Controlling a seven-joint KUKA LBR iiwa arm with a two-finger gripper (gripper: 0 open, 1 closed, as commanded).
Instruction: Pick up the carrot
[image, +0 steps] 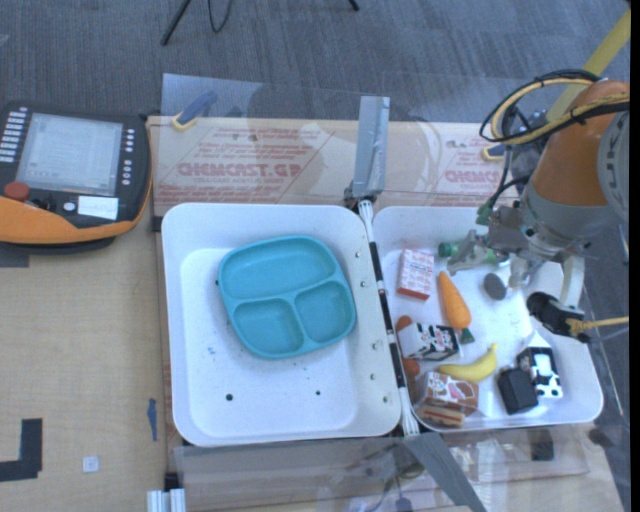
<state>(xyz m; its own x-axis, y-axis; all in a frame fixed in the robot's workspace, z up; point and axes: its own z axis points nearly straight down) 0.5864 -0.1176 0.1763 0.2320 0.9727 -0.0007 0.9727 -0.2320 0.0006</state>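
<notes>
Right now the carrot (454, 300) lies in the right bin (590, 385), tilted, just beside a small orange-and-white carton (416, 273) on its left. Near it lie a grey pebble-like piece (494, 286), a banana (473, 366), a black-and-white cow-patterned carton (436, 342) and a black block (517, 390). Above the bin's upper right hangs the hand (520, 262); whether it is spread or pressed together I cannot tell. Beside it, the left bin (190, 300) holds a teal divided plate (287, 296).
</notes>
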